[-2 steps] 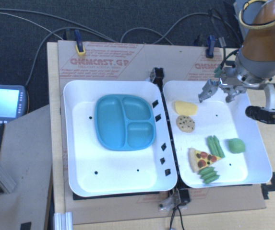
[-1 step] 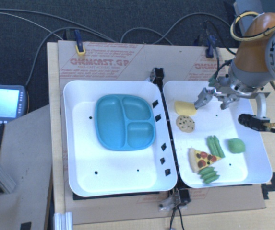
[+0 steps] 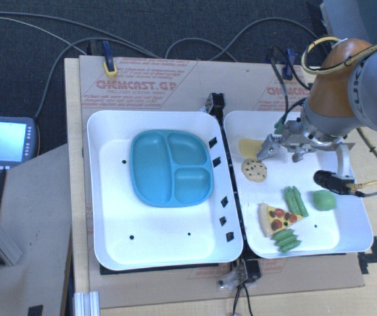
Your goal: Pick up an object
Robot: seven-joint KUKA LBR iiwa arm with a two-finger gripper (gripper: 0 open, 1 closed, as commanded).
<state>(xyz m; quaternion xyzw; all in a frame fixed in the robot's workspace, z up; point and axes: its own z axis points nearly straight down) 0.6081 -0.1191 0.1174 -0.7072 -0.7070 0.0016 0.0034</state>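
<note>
The right bin [image 3: 352,239] holds several toy foods. A yellow cheese piece [image 3: 248,147] lies at its upper left, with a chocolate-chip cookie [image 3: 254,170] just below it. A pizza slice [image 3: 277,218] sits lower down, next to green bean pods [image 3: 296,201] and a second green pod [image 3: 285,241]. A round green piece [image 3: 324,200] rests near the right wall. My gripper [image 3: 281,151] hovers over the upper part of this bin, just right of the cheese and above the cookie. Its fingers stand apart with nothing between them.
The left bin [image 3: 109,236] carries a blue divided plate [image 3: 172,168]. A black divider with clips [image 3: 222,170] runs between the bins. A black connector on a yellow cable [image 3: 331,181] hangs over the right bin beside the arm [image 3: 336,84].
</note>
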